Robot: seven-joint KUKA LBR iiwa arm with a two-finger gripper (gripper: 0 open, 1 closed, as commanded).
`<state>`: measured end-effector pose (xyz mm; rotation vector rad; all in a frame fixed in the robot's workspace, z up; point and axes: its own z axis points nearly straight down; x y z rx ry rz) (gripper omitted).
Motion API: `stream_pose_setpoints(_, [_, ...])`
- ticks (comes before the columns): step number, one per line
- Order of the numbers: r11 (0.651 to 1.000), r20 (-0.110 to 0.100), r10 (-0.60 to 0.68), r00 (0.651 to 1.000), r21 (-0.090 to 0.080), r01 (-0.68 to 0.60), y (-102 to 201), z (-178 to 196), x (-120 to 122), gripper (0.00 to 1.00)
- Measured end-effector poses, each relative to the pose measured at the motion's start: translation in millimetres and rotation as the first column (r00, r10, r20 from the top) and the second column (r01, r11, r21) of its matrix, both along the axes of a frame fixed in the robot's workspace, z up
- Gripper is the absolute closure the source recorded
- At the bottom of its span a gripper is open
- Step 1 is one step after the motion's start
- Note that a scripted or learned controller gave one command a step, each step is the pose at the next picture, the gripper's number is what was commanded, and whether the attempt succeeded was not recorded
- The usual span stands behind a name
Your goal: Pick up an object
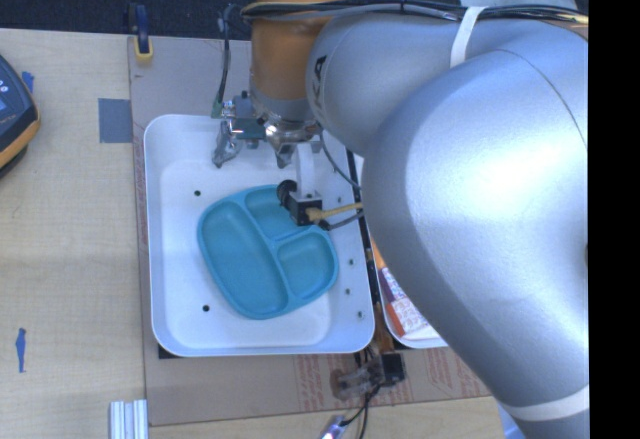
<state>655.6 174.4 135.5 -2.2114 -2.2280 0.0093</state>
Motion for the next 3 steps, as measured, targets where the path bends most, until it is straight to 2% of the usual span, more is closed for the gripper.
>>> stream_pose_setpoints(1, [1.0,0.005,0.001,1.0,0.003,-0.001,28.2,155.5,0.9,0.0])
stream_pose_setpoints(2, [1.0,0.001,-0.002,1.0,0.0,0.002,11.6,129.1,0.4,0.0])
stream_pose_setpoints(3, [1.0,0.001,-0.003,1.0,-0.001,0.003,-45.7,69.5,0.4,0.0])
